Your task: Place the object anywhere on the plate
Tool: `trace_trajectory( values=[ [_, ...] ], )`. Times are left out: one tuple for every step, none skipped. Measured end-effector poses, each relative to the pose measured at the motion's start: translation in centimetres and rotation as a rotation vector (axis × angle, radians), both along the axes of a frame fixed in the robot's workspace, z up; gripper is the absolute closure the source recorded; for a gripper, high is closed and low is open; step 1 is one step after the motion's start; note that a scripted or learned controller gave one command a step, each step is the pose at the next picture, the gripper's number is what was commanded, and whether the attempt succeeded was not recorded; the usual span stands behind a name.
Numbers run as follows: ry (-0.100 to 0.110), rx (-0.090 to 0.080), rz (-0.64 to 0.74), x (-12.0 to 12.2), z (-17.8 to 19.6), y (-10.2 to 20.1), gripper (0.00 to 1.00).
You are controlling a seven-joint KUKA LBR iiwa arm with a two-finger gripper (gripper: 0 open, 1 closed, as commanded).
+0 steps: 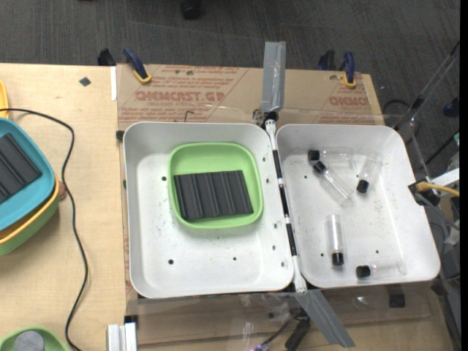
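Camera view: on the counter [66, 284], the left bin [146, 269] holds a green plate [216, 159] with a dark ribbed pad [214, 194] on it, while the right bin [409, 196] holds several clear black-capped vials [334, 238] scattered loose, well apart from the plate.

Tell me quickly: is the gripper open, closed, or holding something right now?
Gripper: cannot be told.
The vials lie loose in the right bin; none is on the green plate.
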State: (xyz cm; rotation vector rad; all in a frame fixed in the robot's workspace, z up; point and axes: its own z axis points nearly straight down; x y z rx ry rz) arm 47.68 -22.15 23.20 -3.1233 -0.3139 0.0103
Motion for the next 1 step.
trace_trajectory(
  values=[
    [0.000, 0.000, 0.000, 0.00, -0.30, 0.02, 0.00]
  ],
)
